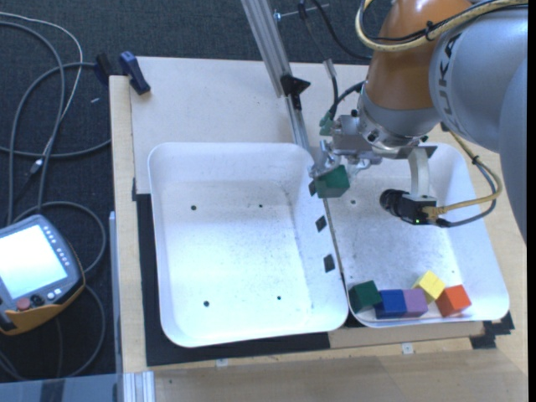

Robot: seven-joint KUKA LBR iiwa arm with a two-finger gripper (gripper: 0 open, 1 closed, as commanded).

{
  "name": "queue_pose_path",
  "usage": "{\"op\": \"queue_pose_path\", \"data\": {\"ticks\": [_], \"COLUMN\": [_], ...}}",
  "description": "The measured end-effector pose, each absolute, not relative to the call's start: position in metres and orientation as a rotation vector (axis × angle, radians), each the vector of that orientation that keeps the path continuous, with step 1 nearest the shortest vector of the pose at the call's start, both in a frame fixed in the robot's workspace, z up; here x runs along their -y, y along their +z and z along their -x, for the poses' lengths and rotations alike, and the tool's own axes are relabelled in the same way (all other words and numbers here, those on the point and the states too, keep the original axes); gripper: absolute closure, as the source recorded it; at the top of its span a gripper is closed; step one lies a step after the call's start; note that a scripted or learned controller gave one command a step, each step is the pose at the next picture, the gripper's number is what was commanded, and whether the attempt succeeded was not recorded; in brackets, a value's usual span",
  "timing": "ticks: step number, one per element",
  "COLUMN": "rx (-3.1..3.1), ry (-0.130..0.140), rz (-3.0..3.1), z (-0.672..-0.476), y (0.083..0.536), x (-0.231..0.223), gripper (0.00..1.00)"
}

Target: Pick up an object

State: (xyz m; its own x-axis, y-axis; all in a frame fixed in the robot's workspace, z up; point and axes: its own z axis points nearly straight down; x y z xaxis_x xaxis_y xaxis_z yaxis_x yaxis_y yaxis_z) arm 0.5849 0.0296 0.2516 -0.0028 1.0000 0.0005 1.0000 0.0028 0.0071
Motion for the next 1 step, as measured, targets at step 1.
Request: {"op": "queue_pose_path", "data": {"ticks": [1], "rx": [-2.231], "ry": [-0.009], "rz": [-2.222], "z": [-0.5724], "y": [0.1960], "x": [-0.0652], "gripper": [1.00]}}
